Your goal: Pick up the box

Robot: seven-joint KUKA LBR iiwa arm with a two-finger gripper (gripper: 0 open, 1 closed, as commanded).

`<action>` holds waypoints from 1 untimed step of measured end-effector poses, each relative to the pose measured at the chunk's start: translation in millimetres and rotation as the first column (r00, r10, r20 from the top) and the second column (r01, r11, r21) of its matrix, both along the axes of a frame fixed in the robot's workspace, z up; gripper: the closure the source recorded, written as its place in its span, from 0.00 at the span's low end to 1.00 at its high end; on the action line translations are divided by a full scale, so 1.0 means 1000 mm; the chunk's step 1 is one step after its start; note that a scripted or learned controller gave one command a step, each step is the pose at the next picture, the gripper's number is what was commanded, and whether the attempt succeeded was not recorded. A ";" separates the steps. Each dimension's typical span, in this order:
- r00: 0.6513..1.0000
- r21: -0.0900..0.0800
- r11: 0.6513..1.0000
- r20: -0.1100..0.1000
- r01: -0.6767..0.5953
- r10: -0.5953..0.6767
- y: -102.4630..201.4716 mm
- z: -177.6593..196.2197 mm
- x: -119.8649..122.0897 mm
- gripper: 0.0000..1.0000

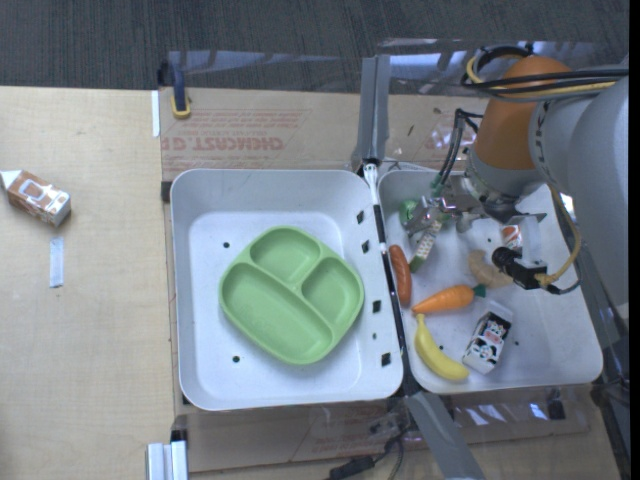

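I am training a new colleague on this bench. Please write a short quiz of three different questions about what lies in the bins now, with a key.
1. True or false: the green divided plate lies in the right bin.
2. Which item lies nearest the front wall of the right bin?
A. hot dog
B. banana
C. carrot
3. Fill in: the small black-and-white box lies directly to the ____ of the banana in the camera view.

Key
1. False; it lies in the left bin.
2. B.
3. Right. The claw hovers at the back of the right bin, apart from the box.
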State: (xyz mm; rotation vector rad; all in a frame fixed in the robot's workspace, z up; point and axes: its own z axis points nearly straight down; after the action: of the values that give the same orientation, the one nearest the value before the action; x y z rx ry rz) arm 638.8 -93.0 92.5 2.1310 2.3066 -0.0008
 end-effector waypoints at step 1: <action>1.000 0.000 1.000 0.000 0.000 0.000 0.000 0.000 0.000 0.00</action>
State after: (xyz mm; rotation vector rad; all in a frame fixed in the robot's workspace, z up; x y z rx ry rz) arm 638.8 -93.0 92.5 2.1308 2.3067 -0.0009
